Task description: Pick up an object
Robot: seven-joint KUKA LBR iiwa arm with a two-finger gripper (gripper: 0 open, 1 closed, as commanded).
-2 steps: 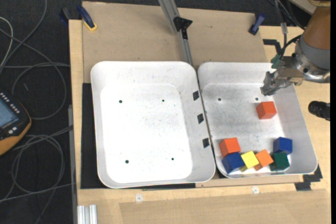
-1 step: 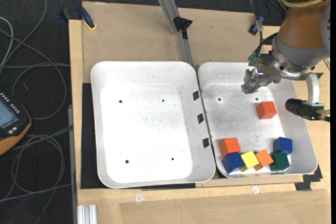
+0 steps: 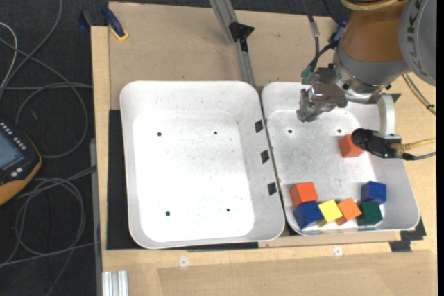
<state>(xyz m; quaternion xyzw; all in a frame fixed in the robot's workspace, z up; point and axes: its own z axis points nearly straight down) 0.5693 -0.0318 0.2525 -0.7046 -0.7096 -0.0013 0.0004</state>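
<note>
Orange block [image 3: 350, 147] sits just right and below my end effector [image 3: 310, 109]; can't tell its grip state.

A light wooden bench [image 3: 180, 31] carries two shallow white bins side by side: the left bin [image 3: 194, 163] and the right bin [image 3: 291, 142], touching along their inner edges near the middle.

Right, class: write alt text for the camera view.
A grey and orange robot arm hangs its gripper over the right bin, where coloured blocks cluster near the front. The left bin sits beside it.
</note>
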